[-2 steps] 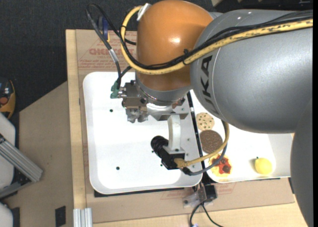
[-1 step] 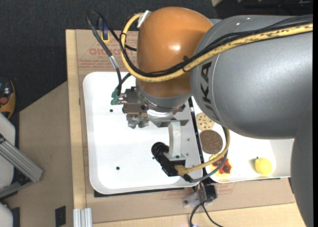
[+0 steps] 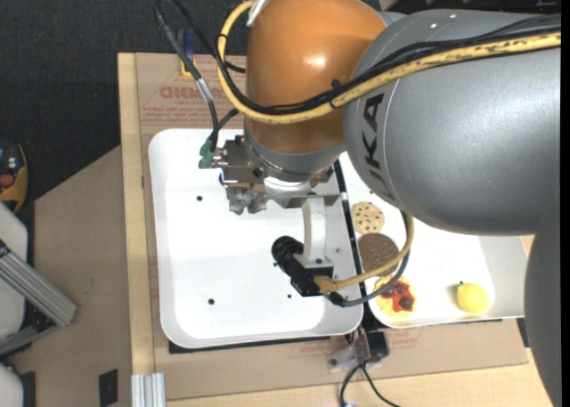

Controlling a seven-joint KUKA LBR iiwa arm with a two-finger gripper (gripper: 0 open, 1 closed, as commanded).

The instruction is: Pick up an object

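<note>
Beneath the orange band of the grey arm [image 3: 463,129], the pincer [image 3: 242,193] is seen low over the far part of the left shallow white bin [image 3: 187,263]. Whether it is released or clenched cannot be told, since it is largely covered by the wrist.

The objects to be picked are all found in the right shallow white bin [image 3: 436,258], across the divide from the pincer. A pale speckled biscuit-like disc [image 3: 366,215] is placed near that bin's left wall, with a dark brown round disc [image 3: 378,249] just beside it on the near side. A small red and orange item [image 3: 398,297] is seen at the near edge, and a yellow rounded object [image 3: 471,297] is set apart to its right. Both bins are borne on a brown board [image 3: 134,218].
</note>
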